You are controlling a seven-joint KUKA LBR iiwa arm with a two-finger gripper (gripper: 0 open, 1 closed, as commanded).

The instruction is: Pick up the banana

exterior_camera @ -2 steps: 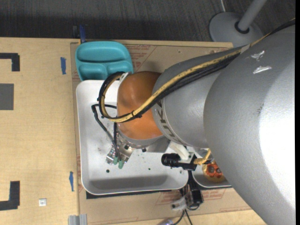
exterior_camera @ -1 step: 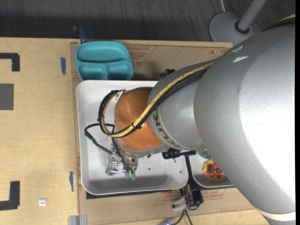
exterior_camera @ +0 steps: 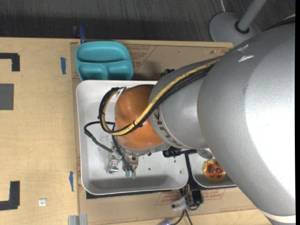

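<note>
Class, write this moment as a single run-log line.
arm: over left bin | claw: low near bin floor | banana: none seen between claw tips | right bin: small orange-red item

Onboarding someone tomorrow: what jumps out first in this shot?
The big grey arm with its orange band dominates, sweeping in from the right and covering most of the left shallow white bin. Its gripper is down low near that bin's front. Next, the teal moulded plastic tray behind the bin stands out, then a small orange-and-red object peeking out in the right bin under the arm.
</note>
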